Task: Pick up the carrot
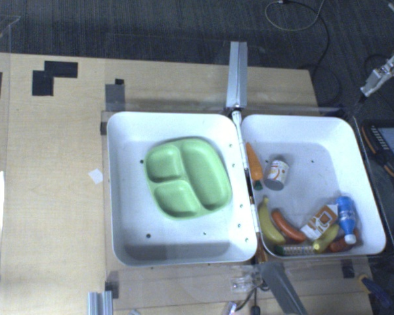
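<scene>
On the bench, the left bin holds a green divided plate. The right bin holds the carrot at nine o'clock, against the wall, beside a can. The pincer waits at two o'clock, grip unreadable; approach comes next, I judge.

Pincer cut by right edge, fingers too blurry.

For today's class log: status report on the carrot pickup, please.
Gripper high at far right, off the bins. Carrot untouched by right bin's left wall. Small can close beside it.
</scene>
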Robot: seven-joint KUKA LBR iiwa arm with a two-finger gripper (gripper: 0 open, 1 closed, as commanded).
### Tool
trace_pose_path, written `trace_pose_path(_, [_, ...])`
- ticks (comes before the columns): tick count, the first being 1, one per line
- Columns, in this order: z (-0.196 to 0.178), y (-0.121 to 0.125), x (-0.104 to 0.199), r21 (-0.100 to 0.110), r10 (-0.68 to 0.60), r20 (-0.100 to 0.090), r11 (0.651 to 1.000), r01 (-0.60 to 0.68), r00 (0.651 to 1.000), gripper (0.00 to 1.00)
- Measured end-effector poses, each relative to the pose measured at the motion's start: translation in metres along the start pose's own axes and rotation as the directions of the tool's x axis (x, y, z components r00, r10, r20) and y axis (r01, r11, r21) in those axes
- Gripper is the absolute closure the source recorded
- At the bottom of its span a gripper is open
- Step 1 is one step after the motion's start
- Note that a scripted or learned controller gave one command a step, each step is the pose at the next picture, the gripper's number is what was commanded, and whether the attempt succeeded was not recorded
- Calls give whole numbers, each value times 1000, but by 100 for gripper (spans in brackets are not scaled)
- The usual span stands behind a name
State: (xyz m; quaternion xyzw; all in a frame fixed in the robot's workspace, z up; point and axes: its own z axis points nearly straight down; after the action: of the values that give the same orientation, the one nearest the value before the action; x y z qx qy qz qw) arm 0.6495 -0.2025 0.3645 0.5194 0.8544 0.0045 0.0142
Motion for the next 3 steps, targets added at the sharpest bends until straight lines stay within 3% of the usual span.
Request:
trace_pose_path(1, [-41,-23,9,14,-66,-13,998,66,998,100])
trace_pose_path(2, [47,2,-2,20,180,-11,983,-180,984,100])
trace_pose_path(3, [34,4,-2,12,175,-6,985,-175,985,100])
